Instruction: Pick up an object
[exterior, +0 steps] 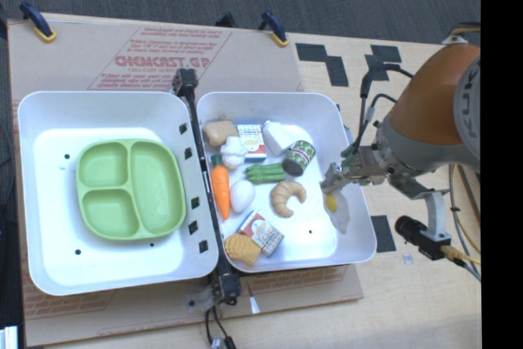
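Hovering at the right rim of the right bin point(353, 176), the hand point(333, 185) reaches in from the right side of the view, at the end of the grey arm point(425, 127) with its orange band. Whether it is released or clenched, the picture does not let one tell, because the tips are small and partly blurred against the white wall. A small yellow thing point(331, 203) shows just below the tips, but it is not clear if the hand grasps it or if it only lies on the bin floor there, so no grip can be claimed. The nearest clear candidates lie to the left of the hand, inside the same bin: the croissant point(288, 197) is near, with its long axis curved and running roughly across the bin, and the small can point(300, 158) lies a little up and left, tilted on its side. Further left are the green beans point(265, 172), the egg point(242, 195) and the carrot point(221, 190), which lies along the divider side with its long axis pointing toward the near and far edges of the bench point(392, 290). The left bin point(33, 241) carries only a green divided plate point(131, 189) and is well apart from the hand. As a judgement, the coming move needs a short travel leftward and down toward the croissant or the yellow thing, and the crowding of items could make the fingers touch a neighbour.
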Available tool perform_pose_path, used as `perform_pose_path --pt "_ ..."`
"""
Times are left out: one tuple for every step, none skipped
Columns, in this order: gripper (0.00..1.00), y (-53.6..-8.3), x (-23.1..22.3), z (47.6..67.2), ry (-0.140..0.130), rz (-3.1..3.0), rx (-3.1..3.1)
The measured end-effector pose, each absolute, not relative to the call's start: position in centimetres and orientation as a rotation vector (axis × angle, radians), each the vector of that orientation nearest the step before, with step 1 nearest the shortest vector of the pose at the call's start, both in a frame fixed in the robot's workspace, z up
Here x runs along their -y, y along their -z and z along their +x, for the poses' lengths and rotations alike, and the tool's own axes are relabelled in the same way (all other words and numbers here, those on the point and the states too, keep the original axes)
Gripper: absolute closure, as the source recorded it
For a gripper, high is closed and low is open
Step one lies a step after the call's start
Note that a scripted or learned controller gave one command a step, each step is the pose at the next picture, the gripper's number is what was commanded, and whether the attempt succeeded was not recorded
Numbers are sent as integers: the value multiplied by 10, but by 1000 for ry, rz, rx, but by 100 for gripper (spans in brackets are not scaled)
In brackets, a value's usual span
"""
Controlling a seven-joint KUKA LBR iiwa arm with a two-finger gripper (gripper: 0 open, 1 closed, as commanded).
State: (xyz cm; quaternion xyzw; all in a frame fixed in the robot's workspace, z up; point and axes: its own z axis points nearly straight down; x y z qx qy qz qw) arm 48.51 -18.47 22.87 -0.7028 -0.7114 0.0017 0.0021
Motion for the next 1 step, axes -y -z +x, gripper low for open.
perform_pose_path --pt "100 -238 185 486 -7 -2197 2237"
